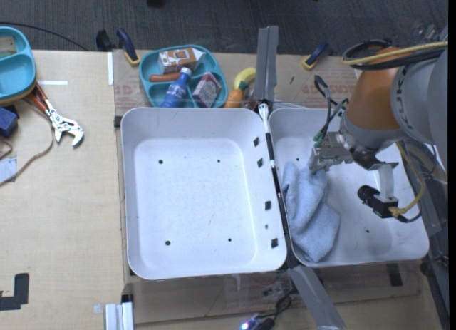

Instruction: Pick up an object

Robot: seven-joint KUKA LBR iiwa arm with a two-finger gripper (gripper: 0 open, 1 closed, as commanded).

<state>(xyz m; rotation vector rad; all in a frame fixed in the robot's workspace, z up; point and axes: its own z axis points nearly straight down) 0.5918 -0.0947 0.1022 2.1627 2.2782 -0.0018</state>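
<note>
A crumpled pale blue cloth [308, 211] is lying bunched against the left wall of the right bin [399, 250].

Dark grey carpet [214, 1] beyond light wood bench [64, 236].

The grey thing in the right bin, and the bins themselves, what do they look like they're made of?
The grey thing looks like soft cloth, maybe terry: it lies rumpled in folds with a matte, fuzzy surface. The right bin and left bin look like smooth moulded white plastic, with rounded corners and a faint sheen.
</note>
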